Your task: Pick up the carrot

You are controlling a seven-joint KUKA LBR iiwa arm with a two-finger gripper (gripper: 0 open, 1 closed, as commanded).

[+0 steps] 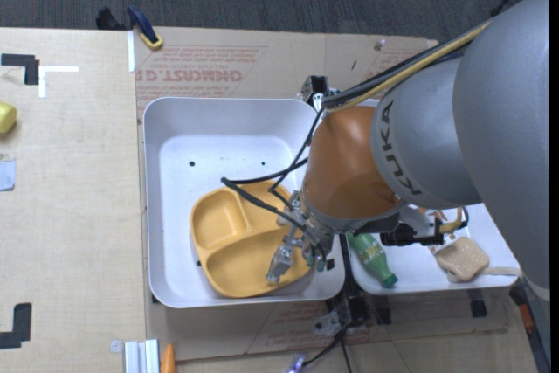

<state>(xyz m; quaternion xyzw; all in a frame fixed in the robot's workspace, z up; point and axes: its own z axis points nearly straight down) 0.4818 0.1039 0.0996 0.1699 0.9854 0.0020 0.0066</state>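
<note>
Where the arm (489, 118) reaches in from the right, its orange band (349, 162) hangs over the inner edge of the left bin (166, 188). Gripper (283, 262) low over the near compartment of a yellow divided plate (223, 227), which lies in the near half of that bin; black cables loop across the plate's far side. Whether the gripper is open or closed, cannot tell: too small and cluttered. Nothing seen in its grasp. Carrot: position cannot be made out. Right bin (419, 277) holds a green bottle (373, 258) lying down and, near it, a tan bread-like piece (461, 258). Small yellow object (5, 118) on the bench at far left.
</note>
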